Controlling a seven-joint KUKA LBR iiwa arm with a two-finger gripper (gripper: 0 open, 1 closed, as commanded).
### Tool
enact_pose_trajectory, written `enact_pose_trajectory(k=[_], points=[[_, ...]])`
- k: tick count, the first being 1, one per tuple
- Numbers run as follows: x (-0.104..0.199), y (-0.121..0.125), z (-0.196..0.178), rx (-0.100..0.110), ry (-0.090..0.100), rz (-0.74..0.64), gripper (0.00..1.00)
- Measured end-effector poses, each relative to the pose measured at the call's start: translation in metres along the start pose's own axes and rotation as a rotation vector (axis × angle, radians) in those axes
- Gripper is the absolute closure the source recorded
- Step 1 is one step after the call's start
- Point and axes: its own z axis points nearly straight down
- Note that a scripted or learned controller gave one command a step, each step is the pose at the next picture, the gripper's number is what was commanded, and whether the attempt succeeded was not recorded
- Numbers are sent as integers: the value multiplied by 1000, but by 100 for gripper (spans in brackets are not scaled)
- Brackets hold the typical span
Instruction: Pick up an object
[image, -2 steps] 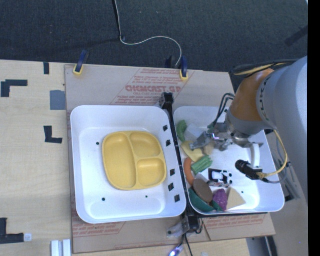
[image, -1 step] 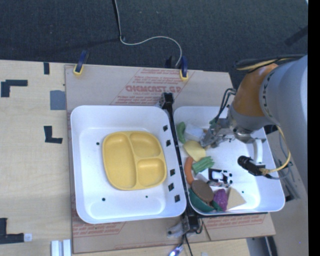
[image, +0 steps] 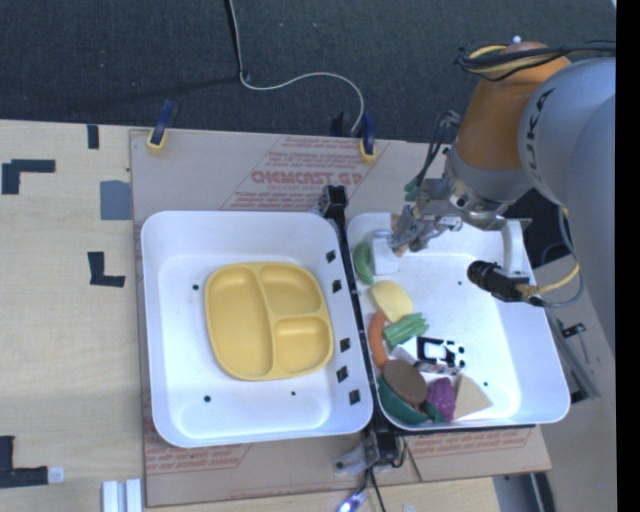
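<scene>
My gripper (image: 402, 240) hangs low over the far left corner of the right bin (image: 525, 345), under the grey arm with its orange band. Just left of it lies a green rounded piece (image: 363, 262) against the bin wall, and a small white piece (image: 383, 245) sits right beside the gripper. Nearer the front along the left side lie a yellow lemon-like piece (image: 391, 298), a green pod (image: 405, 328) and an orange carrot (image: 377, 338). Nothing visibly hangs from the gripper.
At the right bin's front lie a brown piece (image: 404, 379), a purple piece (image: 441, 398), a cream wedge (image: 470, 395) and a black-and-white item (image: 438, 352). The left bin (image: 160, 300) holds a yellow divided plate (image: 268, 320). A black divider runs between the bins.
</scene>
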Motion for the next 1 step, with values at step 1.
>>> enact_pose_trajectory(k=[1], points=[[24, 14, -31, 7, 0, 4, 100]])
